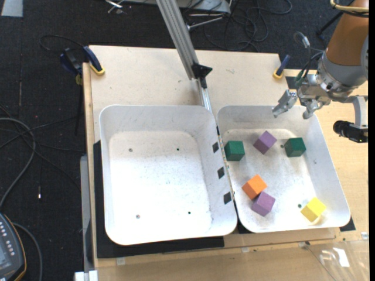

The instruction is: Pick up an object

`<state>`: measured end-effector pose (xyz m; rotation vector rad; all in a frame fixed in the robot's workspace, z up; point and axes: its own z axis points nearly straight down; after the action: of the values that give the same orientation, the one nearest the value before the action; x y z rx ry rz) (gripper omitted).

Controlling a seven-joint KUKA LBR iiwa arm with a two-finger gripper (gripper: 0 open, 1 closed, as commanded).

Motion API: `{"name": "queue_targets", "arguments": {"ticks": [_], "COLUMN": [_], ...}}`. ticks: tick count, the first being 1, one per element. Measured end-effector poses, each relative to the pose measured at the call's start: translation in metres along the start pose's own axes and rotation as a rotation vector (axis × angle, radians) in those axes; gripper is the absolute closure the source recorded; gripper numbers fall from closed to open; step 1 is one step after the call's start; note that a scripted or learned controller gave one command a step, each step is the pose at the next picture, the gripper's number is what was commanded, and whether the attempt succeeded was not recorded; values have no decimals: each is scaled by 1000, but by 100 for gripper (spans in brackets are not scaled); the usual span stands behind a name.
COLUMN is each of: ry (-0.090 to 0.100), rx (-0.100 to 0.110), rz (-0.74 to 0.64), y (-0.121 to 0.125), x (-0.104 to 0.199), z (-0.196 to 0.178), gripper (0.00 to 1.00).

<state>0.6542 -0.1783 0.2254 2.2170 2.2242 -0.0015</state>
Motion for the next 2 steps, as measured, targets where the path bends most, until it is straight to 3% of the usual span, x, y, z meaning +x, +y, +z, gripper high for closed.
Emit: {"name": "queue_targets", "arguments": {"ticks": [1, 2], "ry": [0, 1], "rx": [-10, 6], "rz": [0, 4], "y": [-8, -12], "x": [6, 4], "z": [110, 105], "gripper": [0, 100]}}
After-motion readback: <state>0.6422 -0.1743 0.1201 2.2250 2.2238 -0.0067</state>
